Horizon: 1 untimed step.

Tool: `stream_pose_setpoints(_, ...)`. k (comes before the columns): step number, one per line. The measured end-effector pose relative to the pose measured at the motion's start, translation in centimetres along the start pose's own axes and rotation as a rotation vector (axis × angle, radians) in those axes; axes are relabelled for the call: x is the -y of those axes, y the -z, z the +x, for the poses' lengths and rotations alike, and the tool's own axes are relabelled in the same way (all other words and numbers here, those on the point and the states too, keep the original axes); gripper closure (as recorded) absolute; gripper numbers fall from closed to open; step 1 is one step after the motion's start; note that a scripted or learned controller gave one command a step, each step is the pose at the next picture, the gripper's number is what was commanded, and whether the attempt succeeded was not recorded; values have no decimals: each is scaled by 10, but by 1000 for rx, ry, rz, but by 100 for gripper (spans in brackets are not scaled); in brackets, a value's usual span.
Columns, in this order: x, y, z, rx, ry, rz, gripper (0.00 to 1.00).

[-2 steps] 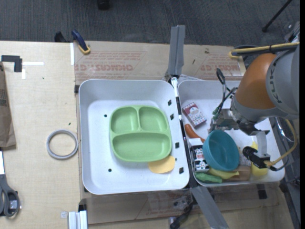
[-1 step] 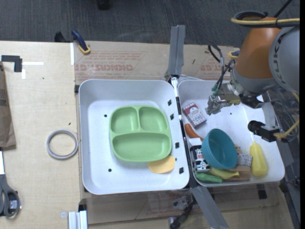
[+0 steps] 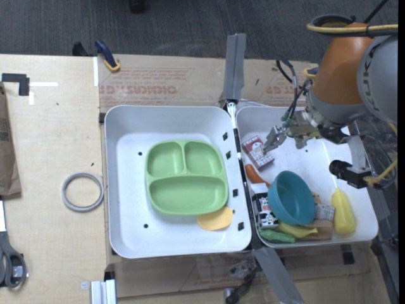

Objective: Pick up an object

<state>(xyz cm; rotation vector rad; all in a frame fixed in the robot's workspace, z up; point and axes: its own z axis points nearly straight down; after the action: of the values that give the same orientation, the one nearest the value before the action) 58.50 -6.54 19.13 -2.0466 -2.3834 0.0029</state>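
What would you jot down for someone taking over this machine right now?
Gripper: hanging over the back of the right bin, above a small red and white box; nothing seen held in it.
Right bin: teal bowl, yellow bottle, small red and white box, and a few toy foods along the front edge.
Left bin: green divided plate, with a yellow piece at its front edge.
Done: nothing lifted yet.
Left: close on one object, perhaps the box, and raise it.
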Motion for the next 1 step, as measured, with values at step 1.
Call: stream_pose_setpoints(1, 5, -24, -35, -1, 304, 1, 0)
